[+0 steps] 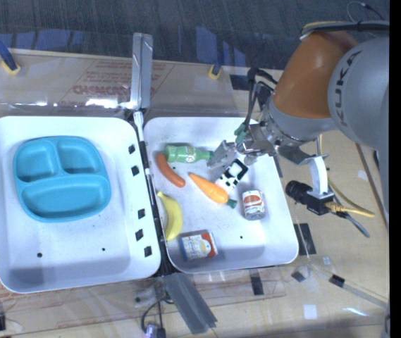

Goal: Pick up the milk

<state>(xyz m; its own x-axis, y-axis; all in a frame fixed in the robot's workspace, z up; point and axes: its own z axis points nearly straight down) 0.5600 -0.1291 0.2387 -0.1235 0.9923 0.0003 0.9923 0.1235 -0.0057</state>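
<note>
Down front lies a small can (198,246) in the right bin (274,248). Farther back, the gripper (230,162) hovers over the black-and-white milk carton (232,174); whether it grips, I cannot tell. Next, it must squeeze and lift.

Blue tray (60,176), orange carrot (208,188)

My one camera: fixed above the bench (59,76), looking down at a slant, far enough back to take in both white bins, left bin (3,259) and right bin (278,238), side by side. The arm (341,69) enters from my right; floor lies at the far edge.
</note>
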